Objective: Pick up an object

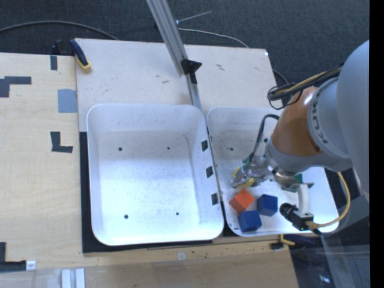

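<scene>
Blue cubes (258, 213), orange block (242, 200) lie just below gripper (247, 174); its state unclear.

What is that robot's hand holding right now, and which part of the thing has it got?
It cannot be told. The hand is low in the right bin, just above the orange block and two blue blocks, which lie apart from it.
</scene>
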Controlling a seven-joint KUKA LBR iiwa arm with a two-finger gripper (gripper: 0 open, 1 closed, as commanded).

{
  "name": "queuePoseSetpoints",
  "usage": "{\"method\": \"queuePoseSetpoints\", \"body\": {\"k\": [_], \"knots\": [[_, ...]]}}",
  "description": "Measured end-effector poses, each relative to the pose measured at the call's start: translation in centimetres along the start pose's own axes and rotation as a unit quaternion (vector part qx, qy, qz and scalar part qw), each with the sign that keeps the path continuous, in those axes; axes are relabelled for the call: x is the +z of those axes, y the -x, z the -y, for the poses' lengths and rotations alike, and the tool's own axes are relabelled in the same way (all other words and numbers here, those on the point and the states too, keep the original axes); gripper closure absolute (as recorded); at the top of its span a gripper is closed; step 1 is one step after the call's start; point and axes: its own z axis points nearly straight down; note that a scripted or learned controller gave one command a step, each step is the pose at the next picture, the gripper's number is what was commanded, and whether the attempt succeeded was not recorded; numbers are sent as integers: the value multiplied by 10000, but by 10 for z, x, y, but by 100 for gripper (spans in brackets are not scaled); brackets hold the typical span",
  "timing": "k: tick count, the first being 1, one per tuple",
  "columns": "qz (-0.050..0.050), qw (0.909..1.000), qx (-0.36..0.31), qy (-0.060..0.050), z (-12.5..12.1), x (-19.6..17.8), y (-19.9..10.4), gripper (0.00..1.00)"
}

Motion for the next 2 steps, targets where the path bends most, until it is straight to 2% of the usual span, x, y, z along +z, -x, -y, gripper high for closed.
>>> {"method": "queuePoseSetpoints", "body": {"k": [1,2], "knots": [[0,10000,-26,52,1,-96,-57,100],[-4,10000,-42,40,-26,-130,-128,100]]}}
